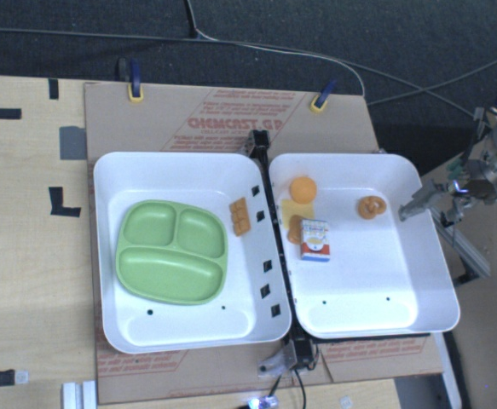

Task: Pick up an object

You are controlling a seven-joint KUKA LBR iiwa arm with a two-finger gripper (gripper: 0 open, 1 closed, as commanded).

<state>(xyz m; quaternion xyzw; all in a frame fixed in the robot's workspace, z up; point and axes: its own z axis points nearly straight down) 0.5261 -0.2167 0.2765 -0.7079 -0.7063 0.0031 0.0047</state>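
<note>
At the frame's right edge the gripper (453,196) is hovering, its jaws' state impossible to tell, and is risking a miss on the clustered small box (315,239) and orange ball (303,188).

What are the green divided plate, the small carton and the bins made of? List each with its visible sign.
Green divided plate: likely moulded plastic, matte, one uniform colour, soft rounded ridges.
Small carton: probably printed cardboard, boxy edges, coloured print on white.
Bins: seemingly thin formed plastic, smooth white, rounded corners and lip.
</note>
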